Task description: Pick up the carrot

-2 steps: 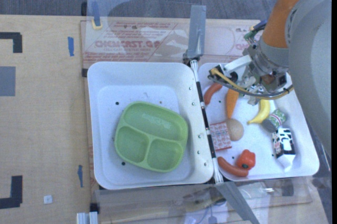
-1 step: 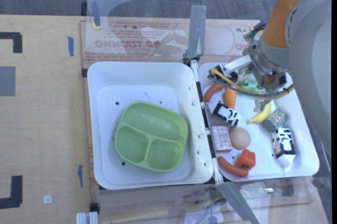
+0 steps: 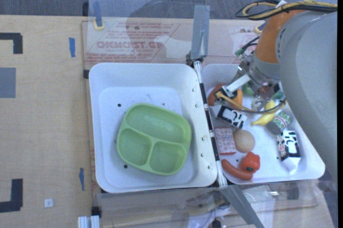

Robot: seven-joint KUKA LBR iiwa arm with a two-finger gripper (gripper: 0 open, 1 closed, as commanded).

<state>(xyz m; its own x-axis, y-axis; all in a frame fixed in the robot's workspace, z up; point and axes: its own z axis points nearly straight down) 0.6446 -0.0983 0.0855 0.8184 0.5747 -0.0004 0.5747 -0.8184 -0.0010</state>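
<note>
Arm (image 3: 305, 61) | gripper (image 3: 236, 94) over right bin (image 3: 308, 168) (jaws obscured) | carrot (image 3: 236, 169) apart

The grey arm (image 3: 308, 55) comes in from the right of the camera view, its broad rounded link taking up the upper right corner. Its orange band (image 3: 270, 34) sits above the wrist, with yellow and black cables looping over the top of it. Below the band the wrist angles down and leftward, ending in the claw (image 3: 236, 94), which points low toward the left. Whether its tips are parted cannot be made out.
</note>
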